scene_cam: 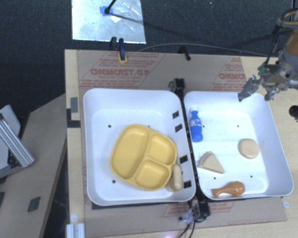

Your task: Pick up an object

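At upper right, the pincer point(257, 90) is hanging open and empty, approaching; next it needs lowering onto the bun point(248, 148).

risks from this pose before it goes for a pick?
1. The pincer hangs open over the right bin's far rim; a straight descent could strike the rim.
2. The blue bottle lies against the divider wall, leaving little finger room on that side.
3. The chicken leg sits close to the near wall, and the bread wedge is nearby, so a grasp may nudge either.
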Robot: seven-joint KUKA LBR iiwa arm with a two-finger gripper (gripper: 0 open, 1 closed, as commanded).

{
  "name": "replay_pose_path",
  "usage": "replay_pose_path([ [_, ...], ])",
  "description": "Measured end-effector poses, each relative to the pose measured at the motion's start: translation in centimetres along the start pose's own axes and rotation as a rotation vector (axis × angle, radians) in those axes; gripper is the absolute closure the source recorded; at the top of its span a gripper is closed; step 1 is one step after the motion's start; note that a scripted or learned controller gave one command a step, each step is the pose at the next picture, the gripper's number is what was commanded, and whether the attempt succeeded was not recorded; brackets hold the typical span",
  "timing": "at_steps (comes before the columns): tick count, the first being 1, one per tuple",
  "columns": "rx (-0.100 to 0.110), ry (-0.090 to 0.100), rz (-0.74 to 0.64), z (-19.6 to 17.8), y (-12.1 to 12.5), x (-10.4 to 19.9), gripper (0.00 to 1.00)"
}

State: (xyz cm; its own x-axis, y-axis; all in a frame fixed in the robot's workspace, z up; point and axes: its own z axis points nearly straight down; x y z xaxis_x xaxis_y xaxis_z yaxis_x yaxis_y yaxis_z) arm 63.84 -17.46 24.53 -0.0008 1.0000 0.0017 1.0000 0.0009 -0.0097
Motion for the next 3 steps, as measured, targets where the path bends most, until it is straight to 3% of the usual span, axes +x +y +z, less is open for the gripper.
replay_pose_path([
  [1, -0.012, -0.002, -0.003, -0.7, 0.2, 0.1, 0.00],
  [3, -0.008, -0.002, 0.000, 8.3, -0.5, -0.5, 0.00],
])
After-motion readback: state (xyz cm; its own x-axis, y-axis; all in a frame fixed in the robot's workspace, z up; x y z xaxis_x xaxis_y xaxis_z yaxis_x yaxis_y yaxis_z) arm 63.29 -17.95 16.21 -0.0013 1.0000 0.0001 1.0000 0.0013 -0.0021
